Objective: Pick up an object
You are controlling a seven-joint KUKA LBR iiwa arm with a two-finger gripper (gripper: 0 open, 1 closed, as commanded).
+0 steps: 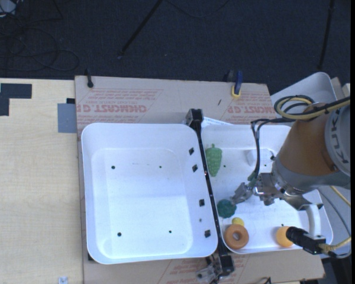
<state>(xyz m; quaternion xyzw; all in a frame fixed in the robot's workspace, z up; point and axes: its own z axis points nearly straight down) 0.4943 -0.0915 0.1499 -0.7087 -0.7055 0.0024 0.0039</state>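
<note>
One dark green ball (226, 207) just below-left of pincer (244, 193), pincer's spread unclear.

two white bins (142, 135), two green objects (213, 158), one doughnut (236, 236), one orange ball (283, 236)

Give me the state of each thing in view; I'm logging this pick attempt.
gripper: low in the right bin, nothing seen between its fingers
dark green object: lying in the bin, beside the gripper
light green object: lying by the divider
ring: flat at the near wall
orange ball: resting, untouched
right bin: holds the objects
</note>
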